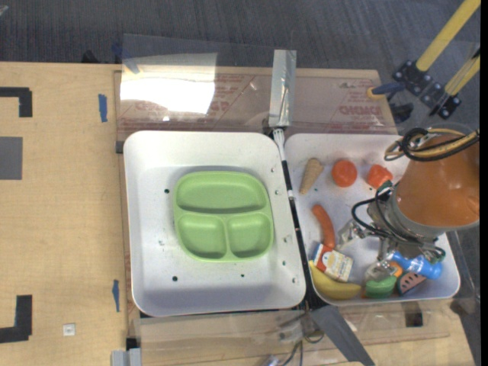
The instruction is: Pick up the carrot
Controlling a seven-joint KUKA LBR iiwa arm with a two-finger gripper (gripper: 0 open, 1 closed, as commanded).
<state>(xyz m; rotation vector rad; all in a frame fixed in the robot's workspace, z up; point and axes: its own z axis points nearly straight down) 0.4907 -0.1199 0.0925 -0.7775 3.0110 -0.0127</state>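
Observation:
The carrot (pixel 324 223), a long orange-red piece, lies slantwise in the left half of the right bin (pixel 451 284). My gripper (pixel 372 252) hangs low over the front middle of that bin, below the arm's orange band (pixel 446 193). It is to the right of the carrot and apart from it. It hovers just above a green toy (pixel 380 285) and a blue bottle (pixel 418 266). Nothing shows as held.
The right bin also holds a cone (pixel 309 175), a round orange piece (pixel 345 173), another orange piece (pixel 379 176) beside the arm, a small carton (pixel 334 264) and a banana (pixel 335 287). In the left bin (pixel 145 204) lies a green divided plate (pixel 224 215).

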